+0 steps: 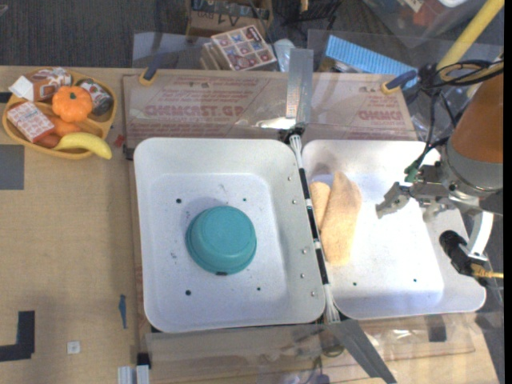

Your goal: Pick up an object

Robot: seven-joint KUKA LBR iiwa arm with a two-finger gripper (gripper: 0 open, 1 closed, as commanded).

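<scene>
A teal bowl (222, 239) sits upside down in the middle of the left bin (160, 174). A tan, bread-like object (334, 217) lies lengthwise along the left side of the right bin (416, 294), against the divider. My gripper (394, 202) hangs over the right bin, to the right of the tan object and apart from it. The grey arm with its orange band (484, 126) comes in from the right edge. Nothing shows between the gripper's fingers.
A yellow dish (56, 114) holding a banana, a small pumpkin and snack packs stands on the bench at the far left. Cardboard panels (208, 106) line the back of both bins. Black cables (456, 250) trail by the right bin's right edge.
</scene>
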